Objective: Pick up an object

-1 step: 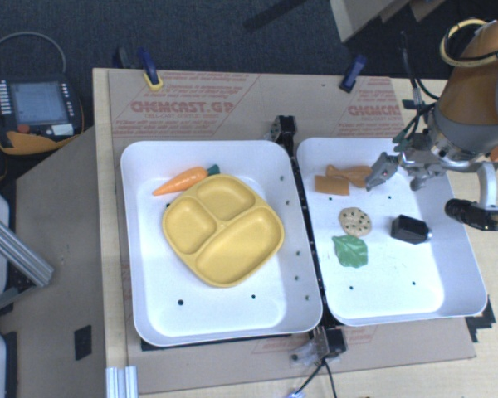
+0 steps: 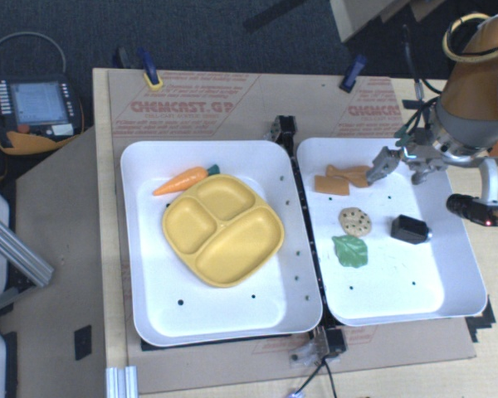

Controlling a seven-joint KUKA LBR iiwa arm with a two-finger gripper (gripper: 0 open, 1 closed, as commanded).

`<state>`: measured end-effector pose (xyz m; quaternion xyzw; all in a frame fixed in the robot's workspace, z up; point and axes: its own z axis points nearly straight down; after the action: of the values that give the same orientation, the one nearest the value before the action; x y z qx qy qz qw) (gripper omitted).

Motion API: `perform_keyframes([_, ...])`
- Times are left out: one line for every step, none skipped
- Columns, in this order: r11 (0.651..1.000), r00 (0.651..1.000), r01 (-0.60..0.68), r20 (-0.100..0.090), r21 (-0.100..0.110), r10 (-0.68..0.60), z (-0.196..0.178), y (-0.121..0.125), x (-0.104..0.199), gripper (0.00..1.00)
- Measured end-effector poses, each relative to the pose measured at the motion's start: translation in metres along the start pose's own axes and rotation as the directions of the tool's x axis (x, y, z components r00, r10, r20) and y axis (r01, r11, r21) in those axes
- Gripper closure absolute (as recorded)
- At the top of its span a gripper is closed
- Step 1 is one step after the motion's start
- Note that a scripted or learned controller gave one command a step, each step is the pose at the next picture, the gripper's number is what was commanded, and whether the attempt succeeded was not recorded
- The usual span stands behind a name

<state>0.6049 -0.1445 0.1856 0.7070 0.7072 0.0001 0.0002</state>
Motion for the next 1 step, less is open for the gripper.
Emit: perform_keyframes([1.0, 1.0, 0.0, -0.001, 0.006, 0.0, 0.0572, 0.0061, -0.0062, 0.0])
